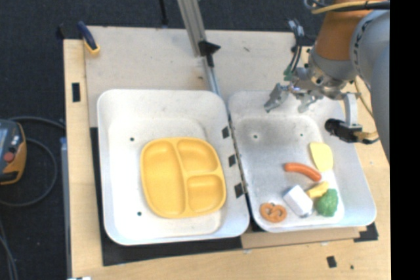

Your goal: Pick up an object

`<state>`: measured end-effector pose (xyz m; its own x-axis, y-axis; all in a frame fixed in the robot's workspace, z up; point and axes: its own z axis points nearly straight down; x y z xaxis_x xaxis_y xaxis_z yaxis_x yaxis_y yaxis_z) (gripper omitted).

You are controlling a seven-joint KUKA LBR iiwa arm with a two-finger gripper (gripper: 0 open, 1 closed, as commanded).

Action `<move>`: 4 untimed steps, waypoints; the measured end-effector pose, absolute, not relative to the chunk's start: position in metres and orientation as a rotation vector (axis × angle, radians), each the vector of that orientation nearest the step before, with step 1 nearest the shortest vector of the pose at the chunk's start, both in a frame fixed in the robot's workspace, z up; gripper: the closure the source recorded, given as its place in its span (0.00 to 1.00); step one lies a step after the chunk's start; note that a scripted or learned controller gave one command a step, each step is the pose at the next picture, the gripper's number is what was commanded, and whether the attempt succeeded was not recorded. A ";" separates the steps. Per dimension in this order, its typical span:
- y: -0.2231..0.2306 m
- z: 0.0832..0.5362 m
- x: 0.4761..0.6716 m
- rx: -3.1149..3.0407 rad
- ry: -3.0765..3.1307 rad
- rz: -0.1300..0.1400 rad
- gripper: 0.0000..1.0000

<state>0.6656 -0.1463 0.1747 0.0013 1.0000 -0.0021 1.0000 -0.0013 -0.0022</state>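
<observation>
Dark carpet surrounds a pale wooden bench [151,56] bearing two shallow white bins. Left bin [118,108] holds a glossy yellow divided plate [184,176], with bare floor around it. Right bin [262,141] crowds toys into its near corner: orange sausage [302,171], yellow wedge [321,156], white block [297,200], green broccoli [327,202], pretzel [273,212]. Over its far edge the gripper [293,95] hangs, fingers spread, grasping nothing.

Right bin [262,141], lower right corner: six small items clustered. Pale yellow wedge [321,156] uppermost. Orange-red sausage [302,170] lies slantwise just left of and below it. White block [297,199], tilted, beside small yellow piece [317,191] and green broccoli [327,202]. Brown pretzel [273,212] lowest, near the front wall.
</observation>
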 end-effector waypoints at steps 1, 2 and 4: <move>-0.152 0.130 0.659 -2.224 -2.220 0.004 0.00; -0.153 0.144 0.661 -2.228 -2.223 -0.002 1.00; -0.159 0.244 0.663 -2.225 -2.226 -0.005 1.00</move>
